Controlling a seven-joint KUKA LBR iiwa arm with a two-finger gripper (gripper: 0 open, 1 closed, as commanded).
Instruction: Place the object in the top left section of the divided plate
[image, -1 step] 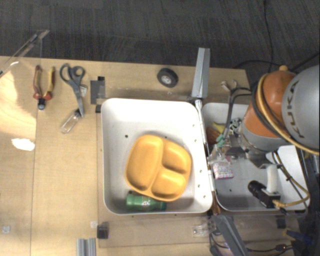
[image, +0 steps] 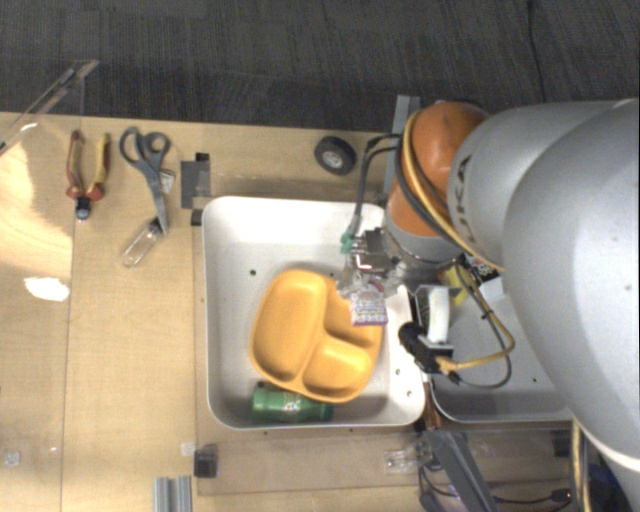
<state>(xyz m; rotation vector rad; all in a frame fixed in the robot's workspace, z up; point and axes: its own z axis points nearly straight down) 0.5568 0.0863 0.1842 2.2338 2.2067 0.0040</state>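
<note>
The hand (image: 366, 285) sits over the right rim of the yellow divided plate (image: 300, 335) w/ a small purple-white object (image: 369, 311) just below it, prob. clamped for placing, though its grip can't be told.

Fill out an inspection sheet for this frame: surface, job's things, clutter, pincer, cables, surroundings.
Surface: wooden bench bearing a white bin.
Job's things: yellow divided plate tilted in the bin; small purple-and-white packet at the plate's right edge, under the pincer.
Clutter: green can lying on its side below the plate.
Pincer: pincer over the packet; whether it holds the packet cannot be told.
Cables: yellow and black cables looping off the wrist.
Surroundings: scissors and red-handled pliers on the bench at left; black tape roll above the bin; dark floor behind.
</note>
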